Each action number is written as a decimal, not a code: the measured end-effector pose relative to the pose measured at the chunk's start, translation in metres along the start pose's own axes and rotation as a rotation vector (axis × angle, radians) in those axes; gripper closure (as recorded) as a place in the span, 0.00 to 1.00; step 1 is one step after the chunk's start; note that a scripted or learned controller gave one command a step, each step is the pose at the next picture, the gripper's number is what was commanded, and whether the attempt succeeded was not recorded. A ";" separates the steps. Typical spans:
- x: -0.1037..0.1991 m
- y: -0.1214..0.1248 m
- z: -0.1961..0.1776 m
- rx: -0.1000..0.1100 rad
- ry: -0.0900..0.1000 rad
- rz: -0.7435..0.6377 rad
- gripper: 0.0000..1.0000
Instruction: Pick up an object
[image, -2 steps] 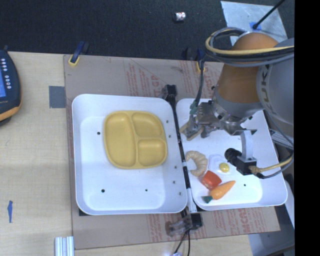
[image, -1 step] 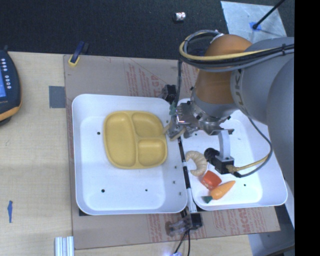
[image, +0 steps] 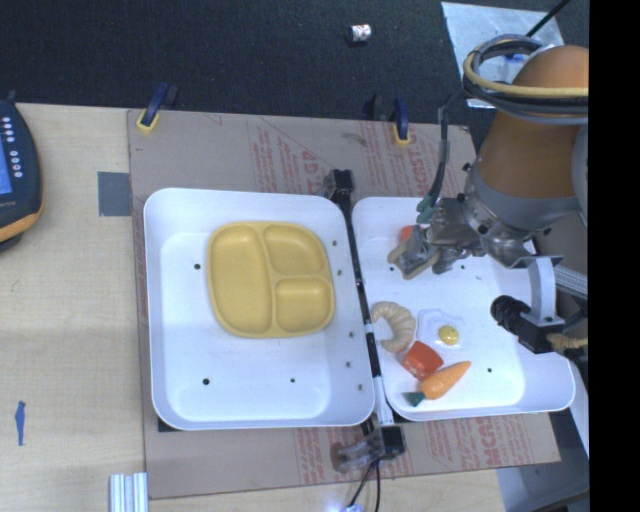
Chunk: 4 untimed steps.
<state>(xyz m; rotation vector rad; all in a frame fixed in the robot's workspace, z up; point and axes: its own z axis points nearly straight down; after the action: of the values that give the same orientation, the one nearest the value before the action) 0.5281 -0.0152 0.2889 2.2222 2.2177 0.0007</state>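
In the camera view the arm (image: 530, 130) comes in from the right edge of the frame. Its gripper (image: 412, 258) sits low over the upper left part of the right bin (image: 520, 402). Whether the gripper is open or closed cannot be told, nor whether it has hold of anything. A small red piece (image: 406, 234) shows just beside it on its upper side, partly hidden by the gripper body.

4 more toy foods lie in the lower left part of the same bin, apart from the gripper:
- a tan croissant (image: 393, 322) close to the bin's left wall
- a fried egg (image: 443, 331) just right of the croissant
- a red chunk (image: 423, 358) below both
- an orange carrot (image: 447, 377) slanting beneath the chunk, its green end toward the bin's lower left corner

The left bin (image: 180, 300) holds a yellow plate (image: 270, 278) with 3 compartments, lying flat in its upper half.

A black clip (image: 342, 183) sits at the top of the seam between the 2 bins. Both bins rest on a brown cardboard sheet (image: 250, 150), which 2 blue and yellow clamps (image: 152, 108) (image: 400, 122) pin at its upper edge. The sheet lies on a pale wooden bench (image: 60, 330). A control pendant (image: 12, 170) rests at the left edge of the frame, with a grey tape patch (image: 113, 192) near it. Dark flooring (image: 200, 40) fills the top of the frame, and a small shiny object (image: 360, 33) lies on it.
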 end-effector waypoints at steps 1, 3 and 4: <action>0.027 0.062 0.033 0.002 -0.001 -0.009 1.00; 0.036 0.023 0.066 0.010 0.001 -0.005 1.00; -0.009 0.016 0.071 0.009 0.000 -0.001 1.00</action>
<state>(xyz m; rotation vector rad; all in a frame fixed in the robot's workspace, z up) 0.5438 -0.0245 0.2179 2.2254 2.2231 -0.0095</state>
